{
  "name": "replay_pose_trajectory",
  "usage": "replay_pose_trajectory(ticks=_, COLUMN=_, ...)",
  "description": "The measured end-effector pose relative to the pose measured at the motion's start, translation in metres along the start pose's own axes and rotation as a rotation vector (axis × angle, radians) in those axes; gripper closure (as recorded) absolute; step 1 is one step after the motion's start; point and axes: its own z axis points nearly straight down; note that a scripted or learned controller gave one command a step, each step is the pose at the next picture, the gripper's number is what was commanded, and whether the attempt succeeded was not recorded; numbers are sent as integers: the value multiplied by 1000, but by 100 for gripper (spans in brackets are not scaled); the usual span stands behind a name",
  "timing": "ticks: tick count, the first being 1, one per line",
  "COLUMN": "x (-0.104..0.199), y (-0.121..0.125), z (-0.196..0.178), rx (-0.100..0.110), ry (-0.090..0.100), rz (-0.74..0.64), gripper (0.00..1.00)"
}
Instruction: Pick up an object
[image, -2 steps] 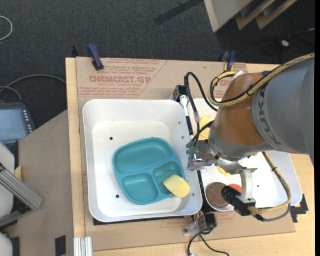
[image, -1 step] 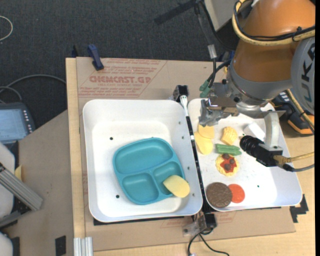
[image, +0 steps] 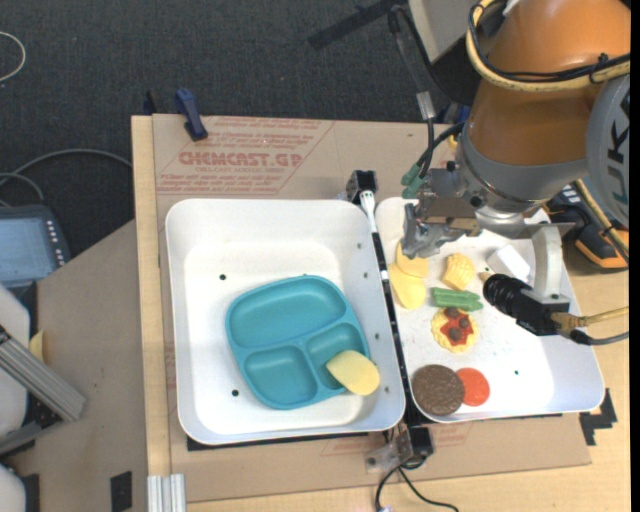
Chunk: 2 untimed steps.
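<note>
My gripper (image: 416, 245) hangs low over the far left corner of the right bin (image: 545, 385), directly above a pale yellow food piece (image: 408, 288) that lies against the bin's left wall. Whether it touches the piece is not clear. Just to the right lie a yellow corn cob (image: 460, 270), a green bean pod (image: 456, 298) and a small pizza slice (image: 455, 330). Near the front sit a brown round cookie (image: 438, 389) and an orange-red disc (image: 474, 387).
The left bin (image: 200, 250) holds a teal divided plate (image: 280, 325) with a yellow rounded piece (image: 354, 372) on its front right corner. A black divider clip (image: 362, 186) sits between the bins at the back. A blue clamp (image: 190, 113) grips the cardboard's far edge.
</note>
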Motion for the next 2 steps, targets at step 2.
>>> replay_pose_trajectory(ticks=2, x=1, y=1, z=-20, rx=-3, ry=-1, rz=-2, gripper=100)
